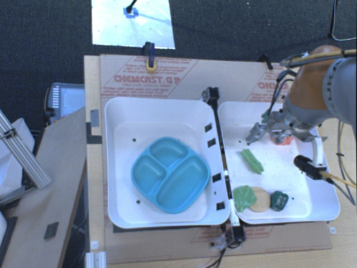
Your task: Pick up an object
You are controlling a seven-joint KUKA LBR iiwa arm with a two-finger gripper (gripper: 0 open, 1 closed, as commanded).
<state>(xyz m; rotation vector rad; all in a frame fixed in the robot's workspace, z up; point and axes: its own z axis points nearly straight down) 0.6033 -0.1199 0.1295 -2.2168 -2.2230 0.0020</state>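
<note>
End effector [257, 132] hovers low in the right bin [323, 205], its grip state impossible to read, with the green strip [251, 161] lying just below it unheld, so a slightly offset descent could miss it.

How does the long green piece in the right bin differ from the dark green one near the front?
The long green piece is a light green, narrow strip lying on a diagonal; the dark green one is darker and compact, roughly blocky. The long green piece lies alone mid-bin, while the dark green one sits right beside a tan disc. Both rest on the right bin floor.
</note>
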